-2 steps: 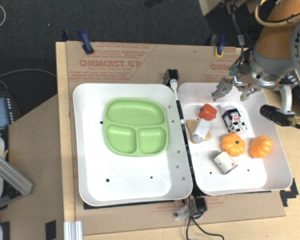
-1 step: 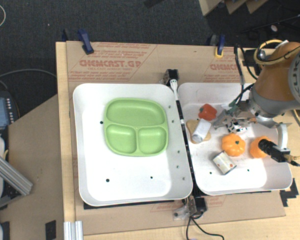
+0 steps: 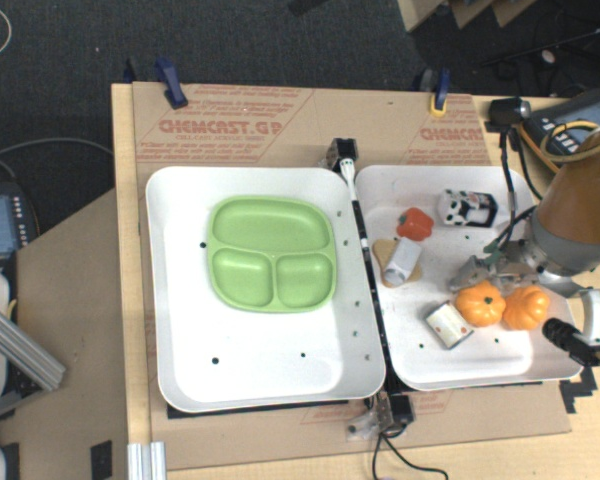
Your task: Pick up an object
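Cables (image 3: 400,448) hang off the bench's front edge, nearest the camera. Behind them sit 2 white bins: left bin (image 3: 180,348) holds a green 3-compartment tray (image 3: 272,253); right bin (image 3: 510,366) holds all the loose objects.

Gripper (image 3: 492,265) sits low over the right bin, arm coming in from the right with its orange band (image 3: 580,203) above. Metal linkage is visible, but the fingertips blur into the bin floor, so I cannot tell how wide the gripper is set. Nothing is visibly gripped.

Relative to the gripper:
- 2 small orange pumpkins just toward the camera: nearer pumpkin (image 3: 481,305) almost directly in front of the tips, close, maybe touching, cannot confirm; second pumpkin (image 3: 526,308) just beside it, under the wrist side.
- small white-and-grey block (image 3: 448,325) past the pumpkins, forward-left, touching or nearly touching the nearer pumpkin.
- white tube with red-orange cap (image 3: 407,243) to the left, well apart, long axis running diagonally, cap end farther from the camera.
- black-and-white cow-pattern toy (image 3: 466,208) behind the tips, apart.

Judgement: nearest candidate is the nearer pumpkin; round, no clear long axis, so approach angle matters little, but the 2 pumpkins and block are crowded and could get shoved. Pick not yet done.
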`<state>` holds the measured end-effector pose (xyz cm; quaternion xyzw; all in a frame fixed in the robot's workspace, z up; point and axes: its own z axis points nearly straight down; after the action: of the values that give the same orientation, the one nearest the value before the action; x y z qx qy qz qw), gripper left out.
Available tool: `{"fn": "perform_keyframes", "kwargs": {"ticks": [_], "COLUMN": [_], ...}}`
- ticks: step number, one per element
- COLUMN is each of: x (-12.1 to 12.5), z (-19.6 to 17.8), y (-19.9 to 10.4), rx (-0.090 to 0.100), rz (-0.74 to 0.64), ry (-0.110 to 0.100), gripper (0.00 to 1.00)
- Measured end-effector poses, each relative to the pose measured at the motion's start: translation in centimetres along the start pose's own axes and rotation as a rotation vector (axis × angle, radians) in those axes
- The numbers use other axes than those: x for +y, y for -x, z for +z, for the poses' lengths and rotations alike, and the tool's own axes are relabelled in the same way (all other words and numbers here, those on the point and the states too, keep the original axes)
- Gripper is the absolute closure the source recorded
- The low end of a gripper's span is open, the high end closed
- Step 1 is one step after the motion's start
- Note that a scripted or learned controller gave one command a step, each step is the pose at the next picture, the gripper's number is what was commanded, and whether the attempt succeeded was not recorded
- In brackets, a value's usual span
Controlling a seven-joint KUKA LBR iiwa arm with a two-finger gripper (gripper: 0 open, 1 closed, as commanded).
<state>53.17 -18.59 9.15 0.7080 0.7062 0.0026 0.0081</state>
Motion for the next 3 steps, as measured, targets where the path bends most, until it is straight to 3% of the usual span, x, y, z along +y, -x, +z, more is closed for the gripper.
{"fn": "perform_keyframes", "kwargs": {"ticks": [1, 2, 3], "x": [-5.2, -3.0, -2.9], "z": [-9.6, 1.2, -0.4], "y": [-4.2, -0.7, -0.9], "rx": [0.008, 0.008, 0.006], "rz": [-0.005, 0.000, -0.001], "ry": [-0.010, -0.019, -0.013], "gripper": [0.00, 0.00, 1.00]}}
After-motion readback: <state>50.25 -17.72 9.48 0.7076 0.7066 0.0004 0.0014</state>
